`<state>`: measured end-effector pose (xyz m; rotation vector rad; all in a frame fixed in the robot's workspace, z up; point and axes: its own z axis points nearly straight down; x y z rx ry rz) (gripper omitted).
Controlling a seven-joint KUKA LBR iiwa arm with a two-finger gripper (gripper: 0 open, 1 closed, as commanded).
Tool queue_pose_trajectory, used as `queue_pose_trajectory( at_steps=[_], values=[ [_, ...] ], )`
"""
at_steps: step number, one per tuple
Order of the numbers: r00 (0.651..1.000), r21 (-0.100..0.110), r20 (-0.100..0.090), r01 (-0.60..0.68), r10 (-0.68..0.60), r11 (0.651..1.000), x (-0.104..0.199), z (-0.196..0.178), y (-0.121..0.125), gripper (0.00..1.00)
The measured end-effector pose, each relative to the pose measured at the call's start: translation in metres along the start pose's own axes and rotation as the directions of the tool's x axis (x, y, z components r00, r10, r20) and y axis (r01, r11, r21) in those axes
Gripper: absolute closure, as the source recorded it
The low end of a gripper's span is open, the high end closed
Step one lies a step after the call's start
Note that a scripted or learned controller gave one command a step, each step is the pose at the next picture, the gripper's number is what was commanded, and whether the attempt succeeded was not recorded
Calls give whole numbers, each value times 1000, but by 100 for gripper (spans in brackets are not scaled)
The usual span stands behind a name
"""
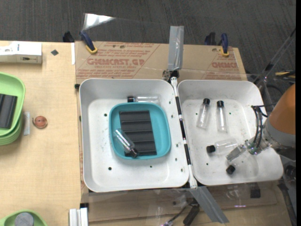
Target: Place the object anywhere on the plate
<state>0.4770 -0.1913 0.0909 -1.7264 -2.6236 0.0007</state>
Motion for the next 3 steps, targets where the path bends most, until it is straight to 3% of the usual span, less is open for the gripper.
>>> queue_pose_trajectory(
  at_steps=[3],
  values=[
    [1000,0,0,0,0,1000,0,0,0,0]
  ],
)
